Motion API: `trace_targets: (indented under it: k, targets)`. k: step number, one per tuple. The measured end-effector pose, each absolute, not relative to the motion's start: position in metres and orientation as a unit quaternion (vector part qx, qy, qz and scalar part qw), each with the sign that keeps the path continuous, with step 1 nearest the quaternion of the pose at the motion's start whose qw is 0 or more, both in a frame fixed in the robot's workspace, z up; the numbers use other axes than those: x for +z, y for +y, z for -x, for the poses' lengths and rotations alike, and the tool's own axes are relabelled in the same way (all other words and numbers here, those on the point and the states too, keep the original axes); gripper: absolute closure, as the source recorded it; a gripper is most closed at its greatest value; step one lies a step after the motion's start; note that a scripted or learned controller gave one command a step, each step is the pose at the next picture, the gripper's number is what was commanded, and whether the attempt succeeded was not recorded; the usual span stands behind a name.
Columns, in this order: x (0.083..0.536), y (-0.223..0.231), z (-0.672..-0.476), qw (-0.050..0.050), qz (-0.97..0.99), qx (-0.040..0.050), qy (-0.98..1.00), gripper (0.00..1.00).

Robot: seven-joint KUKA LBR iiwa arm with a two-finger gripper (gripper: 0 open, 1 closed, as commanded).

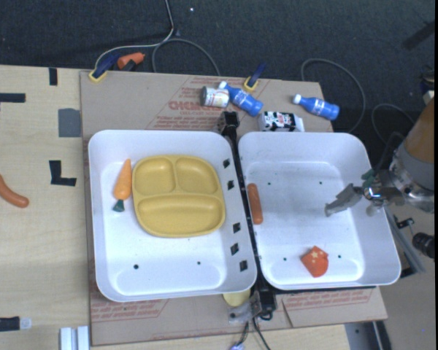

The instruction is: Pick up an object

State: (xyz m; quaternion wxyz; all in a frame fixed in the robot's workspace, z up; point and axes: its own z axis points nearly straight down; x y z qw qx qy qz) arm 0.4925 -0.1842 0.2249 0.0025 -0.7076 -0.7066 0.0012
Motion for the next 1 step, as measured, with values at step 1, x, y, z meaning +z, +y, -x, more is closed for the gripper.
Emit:
trace_targets:
  k: [1]
  targets:
    - [0.181,-0.1433,-0.4826,0.003,0.706,0.0011,-0.708,0.0]
